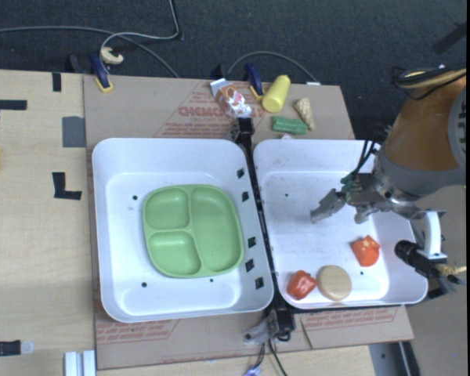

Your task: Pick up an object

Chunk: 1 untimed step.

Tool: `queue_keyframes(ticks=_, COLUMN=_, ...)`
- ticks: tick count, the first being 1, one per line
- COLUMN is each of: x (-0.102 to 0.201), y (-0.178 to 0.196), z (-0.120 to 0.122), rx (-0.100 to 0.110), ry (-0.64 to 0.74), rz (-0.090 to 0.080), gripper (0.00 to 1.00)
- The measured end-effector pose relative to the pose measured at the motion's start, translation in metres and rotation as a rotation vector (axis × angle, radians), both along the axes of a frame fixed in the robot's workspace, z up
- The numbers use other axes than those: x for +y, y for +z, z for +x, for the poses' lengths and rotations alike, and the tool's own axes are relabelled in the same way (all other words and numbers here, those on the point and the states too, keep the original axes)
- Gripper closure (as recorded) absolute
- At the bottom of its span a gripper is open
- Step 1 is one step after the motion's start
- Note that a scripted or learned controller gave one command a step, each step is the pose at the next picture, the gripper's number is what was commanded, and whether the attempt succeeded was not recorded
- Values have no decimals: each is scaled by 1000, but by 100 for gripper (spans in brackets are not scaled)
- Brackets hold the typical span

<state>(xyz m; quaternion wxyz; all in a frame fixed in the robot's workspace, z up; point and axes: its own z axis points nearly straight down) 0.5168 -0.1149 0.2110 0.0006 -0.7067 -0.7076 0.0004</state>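
From my seat I see the two bins side by side, the left bin [113,210] taken up in the middle by a green divided plate [193,230] with a margin of bare white floor all round it, and the right bin [298,171] mostly bare across its upper and left parts, which is where the open room lies. The gripper [341,206] hangs over the middle of the right bin, reaching in from the right; its fingers [326,209] look spread, one pointing down-left, and I see nothing between them. The things to pick sit crowded toward the bin's lower right edge: a red piece [365,251] just below and right of the gripper, a round tan piece [334,282] near the front wall, and another red piece [301,285] just beside it on the left, the two appearing to touch. All three are small and blurred, so I cannot tell what they are. Beyond the bins' far edge, on the cardboard [141,108], lie a yellow bottle-like thing [276,93], a green piece [288,125], a tan piece [304,113] and a small printed packet [233,99]. The arm [423,143] covers the right bin's upper right corner, and its second finger is hard to make out against the wrist
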Motion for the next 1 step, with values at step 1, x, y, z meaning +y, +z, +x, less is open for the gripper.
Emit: queue_keyframes(ticks=1, x=-107, y=-14, z=-24, rx=0, ry=-2, rz=-1, gripper=0)
